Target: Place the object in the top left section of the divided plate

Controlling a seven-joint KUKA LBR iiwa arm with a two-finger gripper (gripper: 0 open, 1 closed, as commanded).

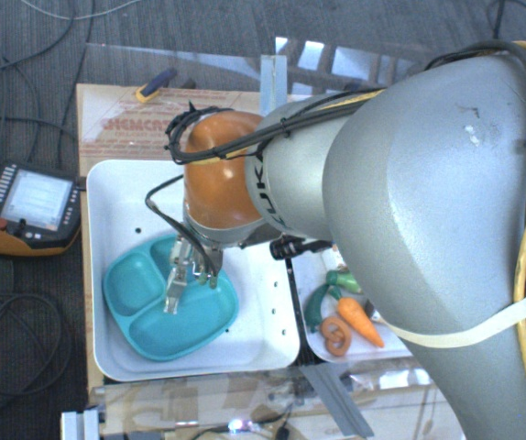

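The tool [182,287], a thin metal two-finger piece under the orange band of the grey arm, hung above the turquoise plastic divided plate [203,324] that lay in the left shallow white bin [116,186]. Its tips stood close over the ridges where the plate's sections meet, at the inner edge of the large lower section. The fingers looked narrow and near to each other, but whether they were apart or together I could not tell, and nothing could be seen between them. The top left section [135,282] of the plate lay just to the tool's left in the view and a little upward, so it was near; it looked bare. Things that could be the object lay on the other side of the tool: in the right white bin [313,346], across the wall between the two bins, there were an orange plastic carrot [359,321], a dark green curved vegetable piece [314,306] and a small brown twisted pretzel-shaped toy [336,337]. The carrot's long axis ran slanting from upper left to lower right. In my judgement, the coming move depended on this: the target section was beside the tool on its left, while the objects were to its right, well apart, and partly hidden by the large arm.
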